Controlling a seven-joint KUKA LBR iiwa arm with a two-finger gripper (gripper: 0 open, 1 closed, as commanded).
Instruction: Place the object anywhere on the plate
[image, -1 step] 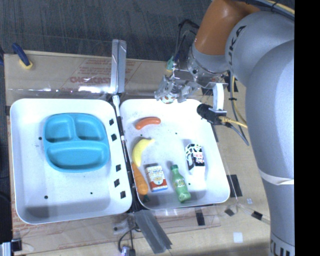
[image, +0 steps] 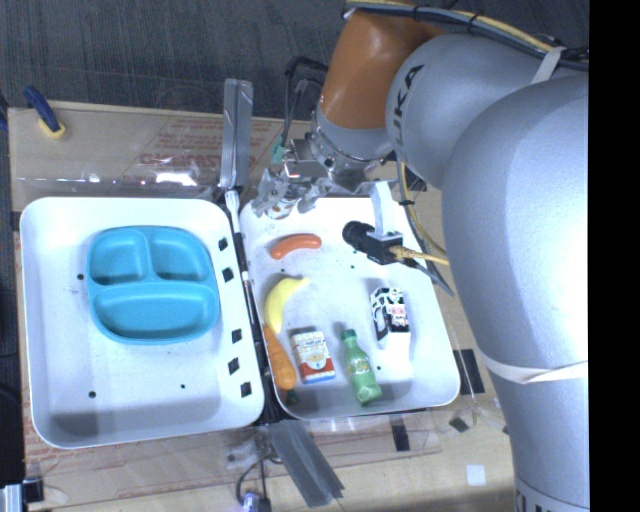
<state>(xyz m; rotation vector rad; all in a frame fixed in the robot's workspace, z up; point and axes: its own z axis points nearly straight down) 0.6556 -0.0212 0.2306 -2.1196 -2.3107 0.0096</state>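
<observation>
Gripper (image: 283, 196) hovering above sausage (image: 295, 244) in my right bin (image: 430, 380), grasp state I cannot tell, blue plate (image: 152, 282) sitting in left bin (image: 60, 400).

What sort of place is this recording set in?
Likely a robot lab pick-and-place bench: two white bins side by side, toy food such as a banana, a blue plate, and an industrial arm overhead.

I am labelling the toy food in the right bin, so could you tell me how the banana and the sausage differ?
The banana is yellow; the sausage is orange-red. The banana looks longer and plainly curved, while the sausage is shorter and nearly straight. The banana runs up and down in the view with its lower end by the carrot; the sausage lies crosswise, apart from other items. Both lie flat in the right bin.
</observation>
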